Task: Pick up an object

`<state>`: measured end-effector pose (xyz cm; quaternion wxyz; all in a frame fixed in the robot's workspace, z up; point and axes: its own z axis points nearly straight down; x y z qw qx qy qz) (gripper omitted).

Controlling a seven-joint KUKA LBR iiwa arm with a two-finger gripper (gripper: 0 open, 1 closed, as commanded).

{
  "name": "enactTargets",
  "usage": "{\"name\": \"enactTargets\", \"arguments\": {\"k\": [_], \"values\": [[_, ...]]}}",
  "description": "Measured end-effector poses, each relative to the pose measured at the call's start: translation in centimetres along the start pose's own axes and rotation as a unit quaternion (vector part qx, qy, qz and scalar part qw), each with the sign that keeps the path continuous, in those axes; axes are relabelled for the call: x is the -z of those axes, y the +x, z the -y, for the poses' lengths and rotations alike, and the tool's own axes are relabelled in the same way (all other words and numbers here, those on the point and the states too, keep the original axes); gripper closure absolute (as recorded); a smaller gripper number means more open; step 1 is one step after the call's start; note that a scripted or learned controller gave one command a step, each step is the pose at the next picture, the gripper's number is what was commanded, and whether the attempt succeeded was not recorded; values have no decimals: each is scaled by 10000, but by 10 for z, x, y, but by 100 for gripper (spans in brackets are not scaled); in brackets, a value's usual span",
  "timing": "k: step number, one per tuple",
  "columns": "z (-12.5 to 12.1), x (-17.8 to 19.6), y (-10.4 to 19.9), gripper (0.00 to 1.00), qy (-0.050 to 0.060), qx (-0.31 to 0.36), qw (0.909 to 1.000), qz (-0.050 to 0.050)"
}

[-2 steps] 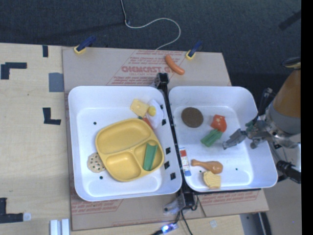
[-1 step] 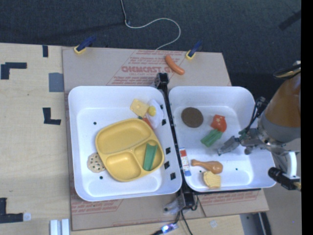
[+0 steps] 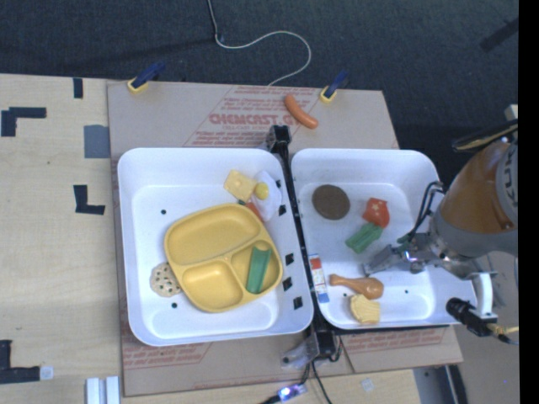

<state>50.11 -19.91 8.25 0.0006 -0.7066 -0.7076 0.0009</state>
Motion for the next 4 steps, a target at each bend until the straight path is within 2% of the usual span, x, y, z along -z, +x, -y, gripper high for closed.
{"name": "enactTargets", "arguments": {"k": [1,3,4], "values": [[-1,13,-1,100,-16,-3,10000,12],[0,132,-15,100,-31,-5,10000,9],[0,142,-15,100,-14,-2,10000,-1]]}}
